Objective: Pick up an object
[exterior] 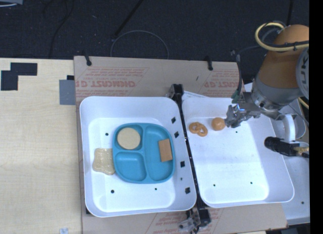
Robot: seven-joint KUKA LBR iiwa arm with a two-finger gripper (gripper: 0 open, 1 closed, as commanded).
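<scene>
Reaches in from three o'clock: grey arm [272,89] with orange band [285,58] sitting toward one o'clock above the wrist. Angles down and toward nine o'clock, ending in gripper [233,120] held low, tip pointing to about eight o'clock. Finger spacing too small and dark to judge.

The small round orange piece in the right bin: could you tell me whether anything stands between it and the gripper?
Nothing visible does. The gripper sits just right of the round orange piece; the pretzel lies on its far side.
</scene>
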